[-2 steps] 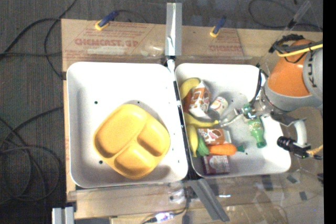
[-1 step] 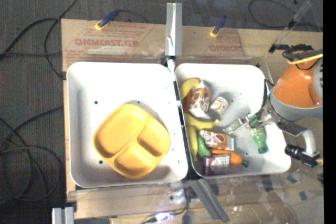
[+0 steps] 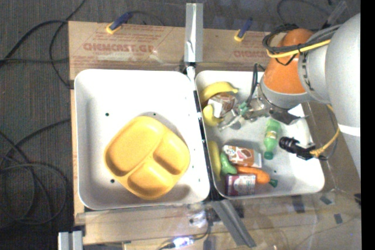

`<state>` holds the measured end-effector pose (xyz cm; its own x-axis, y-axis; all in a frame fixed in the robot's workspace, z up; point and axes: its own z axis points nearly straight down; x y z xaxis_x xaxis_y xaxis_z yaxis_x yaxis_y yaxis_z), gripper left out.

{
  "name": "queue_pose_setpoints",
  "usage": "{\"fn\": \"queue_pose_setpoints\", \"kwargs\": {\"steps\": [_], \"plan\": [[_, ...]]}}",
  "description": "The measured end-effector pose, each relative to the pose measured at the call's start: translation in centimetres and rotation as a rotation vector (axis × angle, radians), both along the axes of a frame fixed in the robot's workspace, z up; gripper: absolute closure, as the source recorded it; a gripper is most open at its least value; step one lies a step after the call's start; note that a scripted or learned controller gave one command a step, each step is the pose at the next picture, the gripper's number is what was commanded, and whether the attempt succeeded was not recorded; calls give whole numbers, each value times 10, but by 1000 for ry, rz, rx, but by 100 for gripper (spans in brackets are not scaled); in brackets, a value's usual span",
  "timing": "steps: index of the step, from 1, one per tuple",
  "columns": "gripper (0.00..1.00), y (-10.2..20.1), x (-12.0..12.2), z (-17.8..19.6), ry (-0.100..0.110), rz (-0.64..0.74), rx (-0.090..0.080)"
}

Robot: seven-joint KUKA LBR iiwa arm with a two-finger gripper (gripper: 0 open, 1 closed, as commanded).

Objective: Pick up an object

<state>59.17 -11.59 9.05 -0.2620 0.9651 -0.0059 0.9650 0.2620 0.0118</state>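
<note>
Sharing two bins (image 3: 82,126): one yellow tray (image 3: 147,156), one carrot (image 3: 254,175); fingers' (image 3: 234,117) spread indiscernible.

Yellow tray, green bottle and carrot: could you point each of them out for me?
Yellow tray (image 3: 147,156), camera view, on the ridge between its compartments.
Green bottle (image 3: 270,139), camera view, on the middle of its body.
Carrot (image 3: 255,175), camera view, on the middle of its orange length.

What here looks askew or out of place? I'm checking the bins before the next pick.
The yellow divided tray sits skewed in the left bin, its corners turned off the bin's walls. In the right bin the carrot, green bottle and small carton lie jumbled on their sides. Nothing looks spilled or broken.
</note>
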Motion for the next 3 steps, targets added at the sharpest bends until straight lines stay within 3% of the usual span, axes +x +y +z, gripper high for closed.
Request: {"fn": "queue_pose_setpoints", "kwargs": {"steps": [1,2,3], "plan": [[0,-24,60,-6,63,-53,-2],[100,-26,60,2,64,-53,-9],[100,25,19,92,16,101,1]]}}
